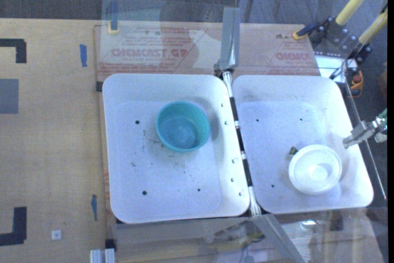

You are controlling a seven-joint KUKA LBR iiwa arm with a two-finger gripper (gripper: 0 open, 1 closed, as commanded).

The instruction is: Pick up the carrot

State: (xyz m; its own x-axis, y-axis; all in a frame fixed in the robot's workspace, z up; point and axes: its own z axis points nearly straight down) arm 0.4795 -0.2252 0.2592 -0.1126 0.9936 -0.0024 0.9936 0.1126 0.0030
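— Where are the jaws?

— At the right edge of the camera view, a thin metal piece pokes in over the right rim of the right bin [271, 101]. It hangs near the white bowl [315, 169] but apart from it.

— Open or closed?

— I cannot tell; too little of them is in view and it is small. Nothing can be made out in their grip.

— And the carrot?

— I cannot tell where it is. A small dark bit [293, 149] touches the white bowl's upper-left rim, but it is too small to name.

— What else is on the counter [49, 132]?

— The two white bins sit side by side, touching along the middle. The left bin [117, 151] holds a teal bowl [182, 126], upright, a little above its centre. The white bowl sits toward the lower right of the right bin.
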